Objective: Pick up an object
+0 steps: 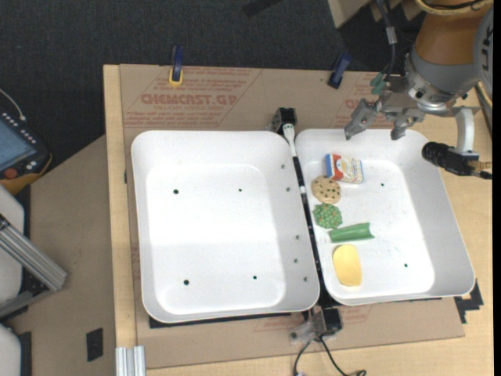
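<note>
The right bin (427, 218) holds several small items along its left side. A small white, red and blue carton (345, 168) lies at the top. Below it is a round tan cookie (326, 189), then a green bumpy piece (327, 215), a green pepper-like stick (351, 231) and a yellow oblong piece (347, 265). My gripper (377, 126) hangs above the far rim of the right bin, up and right of the carton. Its two fingers stand spread apart with nothing between them.
The left bin (215, 225) lies beside the right one, and a black divider strip (301, 202) runs between them. Blue clamps (177, 65) (340, 69) grip the cardboard base at the back. A black fitting (446, 157) juts over the right bin's far right rim.
</note>
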{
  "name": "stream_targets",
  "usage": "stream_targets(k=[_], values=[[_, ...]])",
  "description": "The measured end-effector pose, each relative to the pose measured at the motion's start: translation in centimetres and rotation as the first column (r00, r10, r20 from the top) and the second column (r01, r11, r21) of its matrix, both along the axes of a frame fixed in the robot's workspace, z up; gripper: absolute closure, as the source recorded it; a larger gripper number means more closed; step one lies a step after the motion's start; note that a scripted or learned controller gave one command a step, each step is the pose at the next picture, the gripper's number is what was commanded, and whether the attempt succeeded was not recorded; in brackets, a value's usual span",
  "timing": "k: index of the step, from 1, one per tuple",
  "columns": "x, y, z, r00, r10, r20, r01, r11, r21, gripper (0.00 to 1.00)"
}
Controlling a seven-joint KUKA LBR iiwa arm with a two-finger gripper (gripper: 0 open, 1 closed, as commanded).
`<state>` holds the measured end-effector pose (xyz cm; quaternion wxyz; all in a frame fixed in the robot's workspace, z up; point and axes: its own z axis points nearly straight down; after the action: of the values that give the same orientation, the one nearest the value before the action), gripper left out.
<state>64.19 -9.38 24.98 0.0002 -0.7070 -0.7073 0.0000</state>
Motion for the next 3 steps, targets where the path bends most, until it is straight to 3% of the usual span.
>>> stream_targets(k=[1, 2, 3], values=[[-2.6, -3.3, 21.3, 1.000, -0.003, 0.023, 0.003, 1.000, -0.006, 0.00], [-2.5, -3.1, 21.3, 1.000, 0.001, 0.007, -0.001, 1.000, -0.004, 1.00], [-0.5, 0.7, 13.0, 1.000, 0.004, -0.007, -0.004, 1.000, 0.002, 1.00]])
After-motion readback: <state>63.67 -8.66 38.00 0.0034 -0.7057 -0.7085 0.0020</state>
